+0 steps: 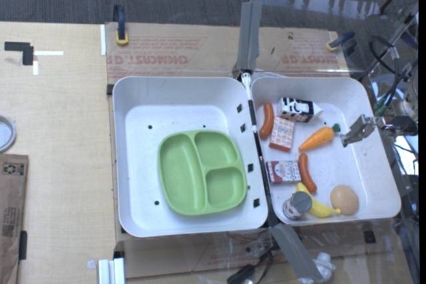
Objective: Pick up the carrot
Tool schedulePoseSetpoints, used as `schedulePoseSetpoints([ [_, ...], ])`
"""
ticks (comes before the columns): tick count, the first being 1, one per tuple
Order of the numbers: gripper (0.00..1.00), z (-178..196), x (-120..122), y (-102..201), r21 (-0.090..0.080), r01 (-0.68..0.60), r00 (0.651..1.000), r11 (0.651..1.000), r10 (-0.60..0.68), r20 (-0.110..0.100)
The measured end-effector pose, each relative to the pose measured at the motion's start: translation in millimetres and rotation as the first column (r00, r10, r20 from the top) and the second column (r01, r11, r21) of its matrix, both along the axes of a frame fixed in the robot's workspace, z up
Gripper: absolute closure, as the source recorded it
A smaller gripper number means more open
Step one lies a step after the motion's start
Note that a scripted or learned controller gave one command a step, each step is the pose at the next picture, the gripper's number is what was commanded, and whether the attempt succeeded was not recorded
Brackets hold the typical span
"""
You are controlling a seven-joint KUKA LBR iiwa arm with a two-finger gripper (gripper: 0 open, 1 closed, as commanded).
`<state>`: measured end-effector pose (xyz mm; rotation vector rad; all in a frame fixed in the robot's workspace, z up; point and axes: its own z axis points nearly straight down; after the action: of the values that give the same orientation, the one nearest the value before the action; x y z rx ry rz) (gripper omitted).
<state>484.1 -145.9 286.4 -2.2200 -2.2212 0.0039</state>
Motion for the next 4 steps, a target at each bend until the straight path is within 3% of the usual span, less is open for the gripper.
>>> schedulePoseSetpoints([
  [1, 0.0, -74, 71, -7, 0.001, -0.042, 0.999, 0.999, 0.042, -0.001],
  [2, 0.0, -192, 89, -22, 0.0, -0.264, 0.964, 0.964, 0.264, 0.004],
  [3, 0.0, -194, 144, -16, -0.002, -0.41, 0.912, 0.912, 0.41, 0.005],
  [4, 1.0, -183, 144, -18, -0.004, -0.406, 0.914, 0.914, 0.406, 0.009],
])
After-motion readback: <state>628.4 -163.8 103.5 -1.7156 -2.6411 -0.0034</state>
